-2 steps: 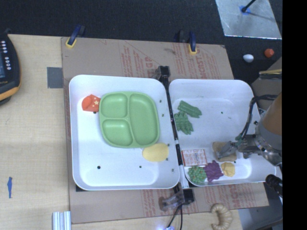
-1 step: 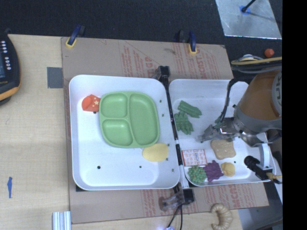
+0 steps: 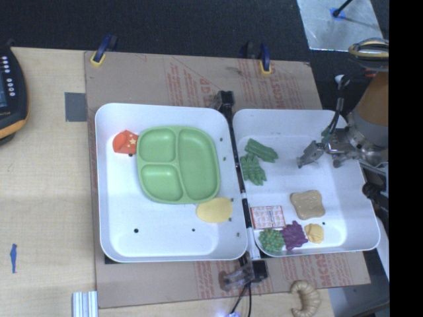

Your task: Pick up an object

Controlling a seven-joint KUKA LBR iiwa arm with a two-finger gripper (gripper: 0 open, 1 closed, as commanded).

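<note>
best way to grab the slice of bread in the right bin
Probably from straight above, closing across the narrower width of the bread slice. It lies flat on the floor of the right bin with bare floor on its left and right sides, so fingers have room there. The purple grapes and yellow piece crowd its near edge. The end effector sits just beyond it.

Blue clamps [image 3: 265,59] on cardboard sheet [image 3: 198,84]; pendant [image 3: 10,98] left.

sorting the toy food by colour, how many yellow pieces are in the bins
2. A larger yellow piece lies in the left bin, just below the green divided plate. A smaller yellow piece sits near the right bin's front edge, beside the purple piece.
</note>
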